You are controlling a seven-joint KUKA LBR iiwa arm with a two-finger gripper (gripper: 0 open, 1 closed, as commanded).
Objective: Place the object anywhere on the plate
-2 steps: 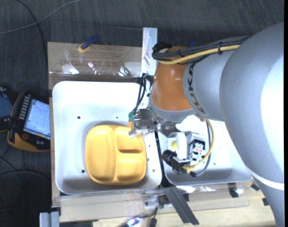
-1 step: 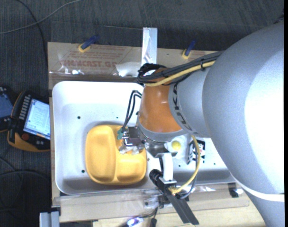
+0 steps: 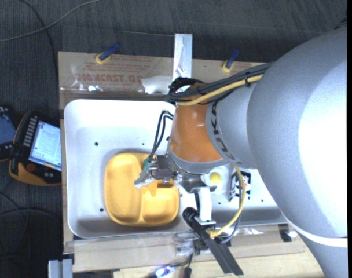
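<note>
Dark carpet around bench, white bin (image 3: 83, 120) at left. Yellow plate (image 3: 127, 190) seen low in bin. Gripper (image 3: 156, 175) hung over plate's right edge – finger state can't be told. Object not made out – wrist bulk blocks spot beneath.

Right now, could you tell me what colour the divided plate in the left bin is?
Yellow-orange, plain; the divided plate shows best in the camera view.

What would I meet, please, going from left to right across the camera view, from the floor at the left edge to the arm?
Handheld pendant with a lit screen → left wall of the white bin → yellow plate → orange band of the arm → grey arm body.
</note>
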